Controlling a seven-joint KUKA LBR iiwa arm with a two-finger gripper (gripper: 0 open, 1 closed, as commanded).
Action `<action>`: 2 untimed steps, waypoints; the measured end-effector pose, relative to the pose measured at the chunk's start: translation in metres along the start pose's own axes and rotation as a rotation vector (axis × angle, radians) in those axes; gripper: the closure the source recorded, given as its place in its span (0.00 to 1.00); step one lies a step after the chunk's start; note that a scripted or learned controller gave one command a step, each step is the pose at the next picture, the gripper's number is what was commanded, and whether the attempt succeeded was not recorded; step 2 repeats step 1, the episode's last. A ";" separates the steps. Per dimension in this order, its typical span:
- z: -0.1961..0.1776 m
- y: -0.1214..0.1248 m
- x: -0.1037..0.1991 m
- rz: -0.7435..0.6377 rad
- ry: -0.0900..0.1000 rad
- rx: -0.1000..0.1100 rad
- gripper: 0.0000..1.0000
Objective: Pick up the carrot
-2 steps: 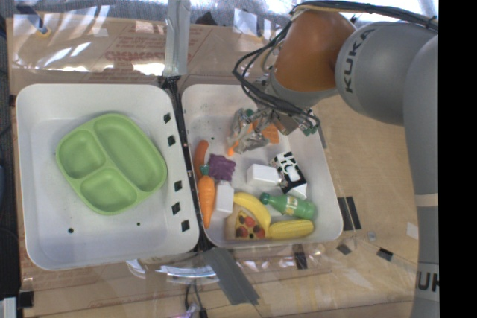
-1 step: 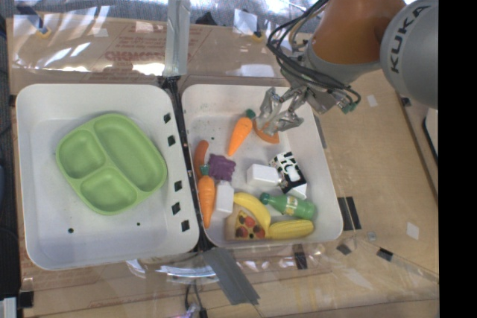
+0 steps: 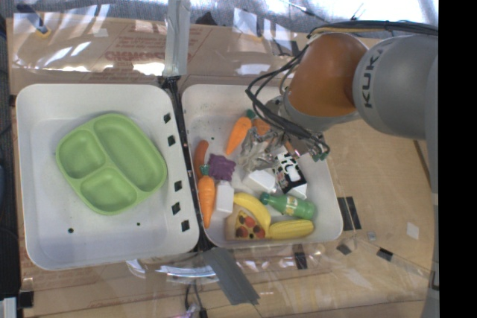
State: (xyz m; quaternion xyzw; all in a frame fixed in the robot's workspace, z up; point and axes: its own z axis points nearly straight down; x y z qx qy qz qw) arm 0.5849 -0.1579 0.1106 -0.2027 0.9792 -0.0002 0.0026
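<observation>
Left bin (image 3: 30, 160): green three-compartment plate (image 3: 110, 161), smooth plastic, set aside as drop spot, presumably. Right bin (image 3: 328, 182): orange tapered carrot (image 3: 238, 134) near far wall, tilted; second carrot (image 3: 206, 197) along divider; banana (image 3: 253, 209); green bottle (image 3: 289, 205). Gripper (image 3: 261, 149) hangs just right of upper carrot; grip state cannot be told.

A brown bench (image 3: 387, 182) carries two shallow white bins, left bin (image 3: 37, 182) beside right bin (image 3: 332, 194)
</observation>
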 end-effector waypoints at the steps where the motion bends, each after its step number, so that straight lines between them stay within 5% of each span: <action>1: -0.162 -0.067 -0.022 0.010 -0.004 0.007 1.00; 2: -0.162 -0.067 -0.022 0.010 -0.004 0.007 1.00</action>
